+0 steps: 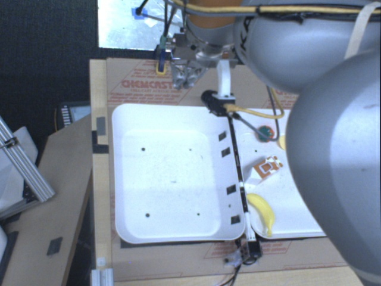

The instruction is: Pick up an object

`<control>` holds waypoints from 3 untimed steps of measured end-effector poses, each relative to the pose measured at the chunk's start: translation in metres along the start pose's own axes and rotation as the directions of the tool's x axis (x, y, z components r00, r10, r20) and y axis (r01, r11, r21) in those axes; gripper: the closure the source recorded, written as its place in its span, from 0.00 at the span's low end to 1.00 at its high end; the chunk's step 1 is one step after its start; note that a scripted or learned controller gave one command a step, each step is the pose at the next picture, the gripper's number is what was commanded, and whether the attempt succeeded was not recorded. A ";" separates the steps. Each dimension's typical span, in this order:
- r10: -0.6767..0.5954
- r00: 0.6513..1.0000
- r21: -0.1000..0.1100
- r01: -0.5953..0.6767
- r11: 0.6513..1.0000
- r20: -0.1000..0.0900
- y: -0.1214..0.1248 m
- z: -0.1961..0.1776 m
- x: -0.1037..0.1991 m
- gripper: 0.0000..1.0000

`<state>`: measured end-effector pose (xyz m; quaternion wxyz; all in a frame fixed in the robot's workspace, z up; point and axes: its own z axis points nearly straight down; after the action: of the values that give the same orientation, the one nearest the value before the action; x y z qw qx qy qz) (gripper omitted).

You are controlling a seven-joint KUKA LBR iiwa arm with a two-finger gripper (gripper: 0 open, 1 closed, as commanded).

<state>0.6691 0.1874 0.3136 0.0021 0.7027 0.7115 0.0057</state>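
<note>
A yellow banana (262, 212) lies in the right bin (297, 222), near its front left corner, just beside the divider where the two bins meet. Behind it in the same bin sits a small orange-and-white item (267, 167), and further back a round green-and-orange object (264, 132) with a yellow cable (253, 111) running past it. The left bin (172, 171) is a shallow white tray with a few dark dots on its floor. Both bins rest on a brown cardboard sheet (140, 82) printed in red with the word "CHEMCAST". The gripper (186, 76) hangs above that cardboard, behind the left bin's rear edge, with nothing seen between its fingers; how far apart they stand I cannot tell. The grey arm (321, 58) fills the upper right.
</note>
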 end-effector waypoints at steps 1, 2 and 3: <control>0.002 1.000 -0.002 -0.002 1.000 -0.002 0.001 -0.103 0.052 1.00; 0.011 1.000 0.015 -0.011 1.000 0.007 0.000 -0.019 0.047 1.00; 0.009 1.000 0.009 -0.009 1.000 0.005 0.000 -0.023 0.047 0.00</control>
<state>0.6685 0.2346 0.3373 0.0005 0.7058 0.7084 0.0007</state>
